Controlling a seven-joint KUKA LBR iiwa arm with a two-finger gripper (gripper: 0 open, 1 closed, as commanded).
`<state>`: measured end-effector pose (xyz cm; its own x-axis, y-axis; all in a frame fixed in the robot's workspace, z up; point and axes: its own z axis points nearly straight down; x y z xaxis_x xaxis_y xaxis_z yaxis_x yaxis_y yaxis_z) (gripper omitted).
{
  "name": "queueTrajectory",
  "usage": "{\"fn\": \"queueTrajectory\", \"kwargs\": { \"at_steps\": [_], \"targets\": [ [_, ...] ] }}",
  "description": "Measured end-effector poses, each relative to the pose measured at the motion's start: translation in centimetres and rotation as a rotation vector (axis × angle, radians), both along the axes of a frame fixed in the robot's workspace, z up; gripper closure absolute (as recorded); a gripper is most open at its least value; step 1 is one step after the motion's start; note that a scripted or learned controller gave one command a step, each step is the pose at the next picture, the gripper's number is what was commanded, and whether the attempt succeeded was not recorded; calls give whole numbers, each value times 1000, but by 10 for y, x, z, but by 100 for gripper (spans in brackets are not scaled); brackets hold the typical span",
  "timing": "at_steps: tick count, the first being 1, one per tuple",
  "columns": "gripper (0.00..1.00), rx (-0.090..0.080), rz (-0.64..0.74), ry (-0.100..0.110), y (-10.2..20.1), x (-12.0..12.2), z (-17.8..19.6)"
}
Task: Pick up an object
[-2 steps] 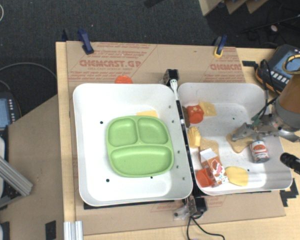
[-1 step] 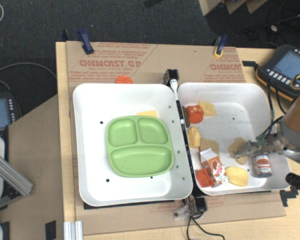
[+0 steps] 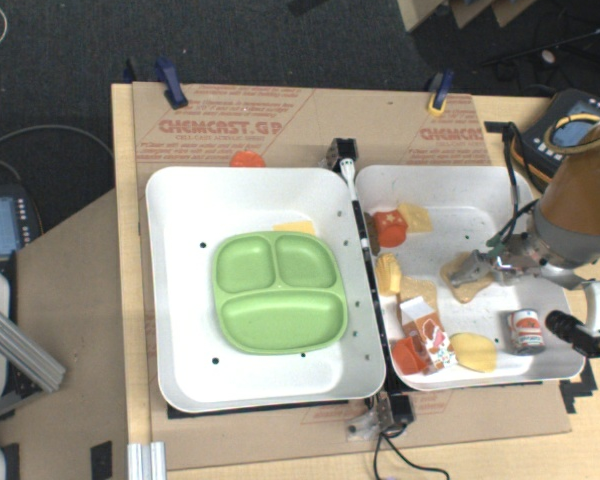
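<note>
Jaws (image 3: 467, 269) sit low in the right bin (image 3: 450, 190), right of frame centre, touching a tan bread-like piece (image 3: 467, 289); I cannot tell whether they grip it. Close around lie a yellow lemon (image 3: 473, 352), small can (image 3: 525, 331), red-and-white carton (image 3: 427, 336) and tomato (image 3: 390, 228). A green divided plate (image 3: 278, 293) fills the left bin (image 3: 180, 268).

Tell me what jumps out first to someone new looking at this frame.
The green divided plate sits alone mid-way in the left bin. The right bin is crowded with small toy foods, and the gripper reaches in from the right, low over a tan piece.
</note>
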<state>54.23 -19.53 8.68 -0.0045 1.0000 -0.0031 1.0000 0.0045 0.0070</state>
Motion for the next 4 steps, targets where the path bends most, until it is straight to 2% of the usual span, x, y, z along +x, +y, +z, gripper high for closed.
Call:
{"fn": "queueTrajectory", "kwargs": {
  "at_steps": [1,2,3,4],
  "targets": [
    [0,3,0,2,65,6,1],
    [0,7,-5,3,-23,79,0],
    [0,3,0,4,28,79,0],
    [0,2,-3,2,69,52,1]
  ]
}}
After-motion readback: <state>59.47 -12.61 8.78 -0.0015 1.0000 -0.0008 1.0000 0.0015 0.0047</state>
